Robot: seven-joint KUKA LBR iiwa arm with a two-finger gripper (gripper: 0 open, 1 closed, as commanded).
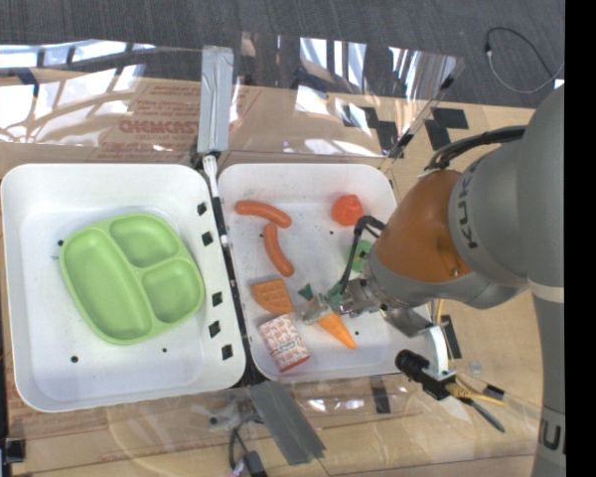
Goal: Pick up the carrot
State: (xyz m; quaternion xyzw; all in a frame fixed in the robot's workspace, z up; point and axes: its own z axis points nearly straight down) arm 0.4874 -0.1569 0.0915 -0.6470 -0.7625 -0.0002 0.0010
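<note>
my gripper [330,306] hangs low over the right bin [240,192], at the leafy green end of the carrot [340,330], which lies on the bin floor near the front edge with its orange tip pointing toward the front right. the fingers sit close around the carrot's top, but i cannot tell whether they are spread or pressed together. just left of the carrot lie a waffle-patterned cracker [272,295] and a small printed packet [282,343]. two sausages [262,211] lie further back, and a red tomato-like piece [347,209] sits near the back right. the left bin [20,266] holds a green divided plate [89,276].
</note>
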